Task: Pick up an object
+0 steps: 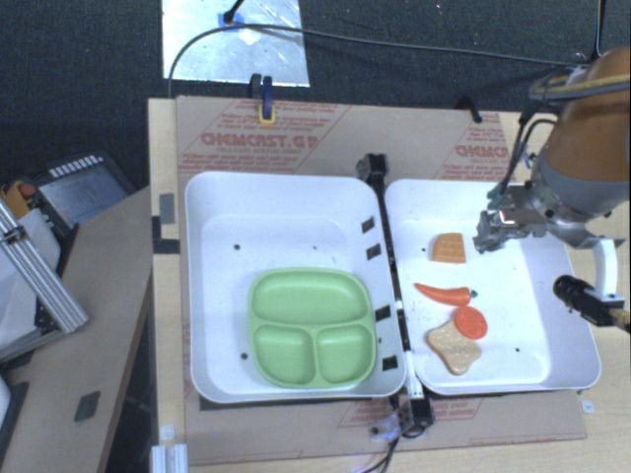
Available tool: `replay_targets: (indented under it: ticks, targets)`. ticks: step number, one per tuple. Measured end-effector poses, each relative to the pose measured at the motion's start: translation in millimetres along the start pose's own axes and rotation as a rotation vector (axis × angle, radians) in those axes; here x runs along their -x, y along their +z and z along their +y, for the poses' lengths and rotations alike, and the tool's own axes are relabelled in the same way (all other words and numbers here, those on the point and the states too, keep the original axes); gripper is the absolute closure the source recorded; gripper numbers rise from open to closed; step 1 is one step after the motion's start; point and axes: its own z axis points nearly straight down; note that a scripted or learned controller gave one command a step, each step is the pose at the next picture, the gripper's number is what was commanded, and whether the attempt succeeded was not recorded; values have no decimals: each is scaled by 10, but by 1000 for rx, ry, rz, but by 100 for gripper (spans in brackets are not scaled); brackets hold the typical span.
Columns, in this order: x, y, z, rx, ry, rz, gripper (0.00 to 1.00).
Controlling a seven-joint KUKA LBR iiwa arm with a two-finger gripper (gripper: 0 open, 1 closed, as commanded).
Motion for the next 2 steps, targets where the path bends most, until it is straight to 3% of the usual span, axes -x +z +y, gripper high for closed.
replay_targets:
  ticks: [1,2]
  targets:
    - [-513,-24,234,-2,-4,2,100]
    - [-1013,178,390,-4,-3,1,100]
